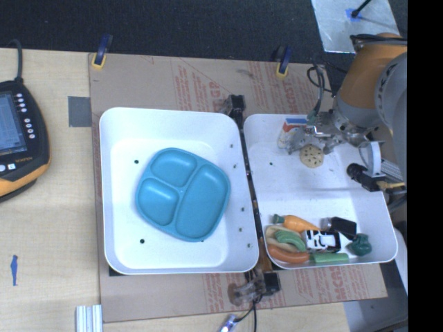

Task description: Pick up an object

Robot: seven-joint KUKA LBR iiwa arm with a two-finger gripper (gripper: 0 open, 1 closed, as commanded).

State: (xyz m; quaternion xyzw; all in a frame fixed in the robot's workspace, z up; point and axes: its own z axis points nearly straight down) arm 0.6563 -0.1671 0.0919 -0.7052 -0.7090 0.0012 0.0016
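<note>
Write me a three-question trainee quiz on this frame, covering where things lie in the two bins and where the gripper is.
1. True or false: the blue divided plate lies in the left bin.
2. Where is the pile of small toys? A. far end of the right bin B. near end of the right bin C. on the plate
3. What small item lies just below the gripper in the picture?

Key
1. True.
2. B.
3. A round tan cookie with dark spots; whether the gripper touches it cannot be told.
</note>
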